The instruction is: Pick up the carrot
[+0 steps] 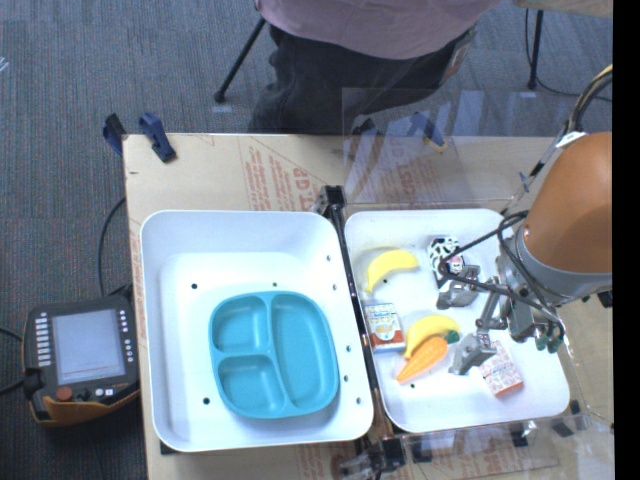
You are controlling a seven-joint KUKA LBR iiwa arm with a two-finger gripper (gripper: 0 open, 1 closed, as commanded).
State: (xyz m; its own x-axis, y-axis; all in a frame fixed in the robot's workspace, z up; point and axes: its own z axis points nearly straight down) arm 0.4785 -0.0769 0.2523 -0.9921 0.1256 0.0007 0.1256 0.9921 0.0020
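The orange carrot point(420, 360) lies in the right bin point(400, 230), near its front, with its green top pointing right. A yellow banana point(430, 328) touches its upper side. My gripper point(464, 325) hovers just right of the carrot's green end. It is open, with one grey finger point(458, 293) further back and the other near the front. Nothing sits between the fingers. The arm's orange band point(570, 208) rises at the right edge.
The right bin also holds a second banana point(390, 265), a black-and-white cow toy point(445, 253), a small carton point(383, 325) and a red-and-white carton point(502, 373). The left bin point(170, 268) holds a blue divided plate point(272, 353). A pendant point(80, 353) lies left of the bench.
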